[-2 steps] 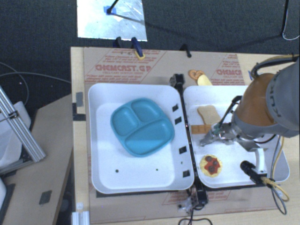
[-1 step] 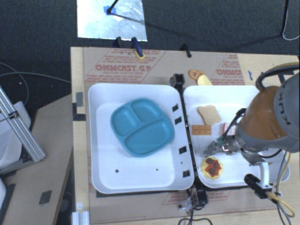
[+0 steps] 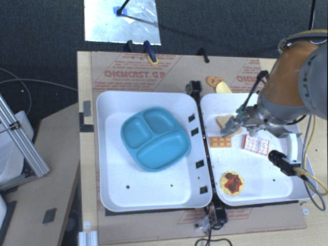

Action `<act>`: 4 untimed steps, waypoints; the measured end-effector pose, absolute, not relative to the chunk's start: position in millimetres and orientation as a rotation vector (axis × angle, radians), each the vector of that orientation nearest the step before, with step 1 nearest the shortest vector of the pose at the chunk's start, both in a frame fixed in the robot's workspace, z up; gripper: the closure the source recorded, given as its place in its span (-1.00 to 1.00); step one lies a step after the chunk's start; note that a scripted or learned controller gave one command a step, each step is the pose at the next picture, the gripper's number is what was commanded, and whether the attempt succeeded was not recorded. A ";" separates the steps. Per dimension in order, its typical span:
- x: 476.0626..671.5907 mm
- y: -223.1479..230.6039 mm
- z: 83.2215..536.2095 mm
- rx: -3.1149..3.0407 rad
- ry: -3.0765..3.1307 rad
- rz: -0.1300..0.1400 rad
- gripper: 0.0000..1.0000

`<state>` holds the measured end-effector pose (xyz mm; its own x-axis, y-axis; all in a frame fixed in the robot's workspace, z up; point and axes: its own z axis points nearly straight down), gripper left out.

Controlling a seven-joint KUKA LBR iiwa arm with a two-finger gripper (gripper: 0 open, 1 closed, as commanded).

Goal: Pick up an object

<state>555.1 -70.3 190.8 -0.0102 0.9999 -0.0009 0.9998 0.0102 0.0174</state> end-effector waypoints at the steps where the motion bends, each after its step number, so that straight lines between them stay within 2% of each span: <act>1: 604.0 15.9 235.1 2.202 2.234 0.016 -1.00; 2: 566.7 81.3 288.7 2.208 2.234 0.012 -1.00; 3: 481.5 123.3 201.9 2.218 2.239 -0.013 -1.00; 4: 487.8 221.7 83.0 2.206 2.229 0.018 -1.00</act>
<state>487.8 221.7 83.0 -0.0104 0.9999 0.0039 0.9999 0.0104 0.0123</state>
